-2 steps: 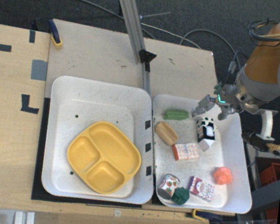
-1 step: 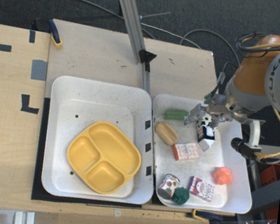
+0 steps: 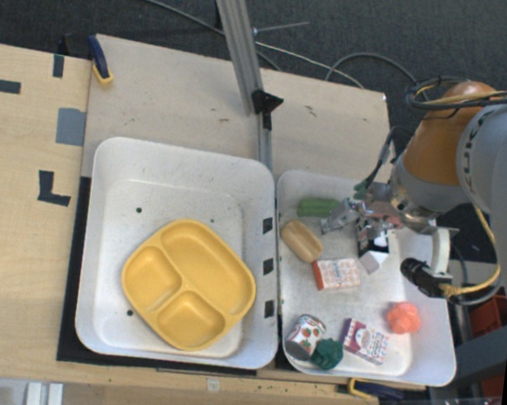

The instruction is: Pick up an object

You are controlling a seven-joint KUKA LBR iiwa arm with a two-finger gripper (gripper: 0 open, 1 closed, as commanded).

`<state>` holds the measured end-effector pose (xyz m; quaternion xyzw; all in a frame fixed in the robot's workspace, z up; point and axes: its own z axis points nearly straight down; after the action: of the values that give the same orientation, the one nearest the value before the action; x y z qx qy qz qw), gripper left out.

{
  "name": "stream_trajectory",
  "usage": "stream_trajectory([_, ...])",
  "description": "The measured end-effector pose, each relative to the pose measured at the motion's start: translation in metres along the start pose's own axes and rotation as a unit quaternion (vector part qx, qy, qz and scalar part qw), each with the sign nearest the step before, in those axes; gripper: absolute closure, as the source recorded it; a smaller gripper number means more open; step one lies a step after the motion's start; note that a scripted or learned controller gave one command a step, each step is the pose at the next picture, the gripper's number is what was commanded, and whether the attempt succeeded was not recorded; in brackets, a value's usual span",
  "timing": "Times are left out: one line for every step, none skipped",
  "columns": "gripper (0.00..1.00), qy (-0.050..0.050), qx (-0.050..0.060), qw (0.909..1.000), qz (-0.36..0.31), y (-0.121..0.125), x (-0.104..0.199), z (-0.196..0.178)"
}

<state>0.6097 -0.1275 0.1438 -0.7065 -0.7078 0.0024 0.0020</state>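
Two white bins sit side by side on the table (image 3: 182, 109). Left bin (image 3: 119, 170): one item, a yellow three-compartment tray (image 3: 189, 283), lying flat toward the front right.

Right bin (image 3: 429, 345): seven loose items counted. One green oblong piece (image 3: 316, 208) at the back left; one tan bread-roll shape (image 3: 301, 240) just in front of it; one red-and-white carton (image 3: 338, 274) near the middle; one orange ball-like object (image 3: 403, 317) toward the right; one small maroon-and-white box (image 3: 365, 340) at the front; one round patterned cup-like object (image 3: 307, 334) at the front left, with one dark green lump (image 3: 328, 353) touching its right side.

The end effector (image 3: 367, 223) is low over the back of the right bin, just right of the green piece and behind the carton. Nothing visible between its fingers; open or closed, cannot tell.

One grey metal pole (image 3: 242, 43) crosses the table diagonally above the bins. Cables lie on the dark floor behind.
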Motion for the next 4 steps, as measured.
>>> stream_trajectory([0.0,0.0,-0.003,1.0,0.0,0.001,0.0,0.031])
stream_trajectory([1.0,0.001,-0.002,1.0,0.0,0.0,0.001,0.023])
stream_trajectory([1.0,0.0,-0.004,1.0,0.0,-0.001,0.0,-0.019])
stream_trajectory([1.0,0.0,-0.005,1.0,0.0,-0.011,0.0,-0.074])
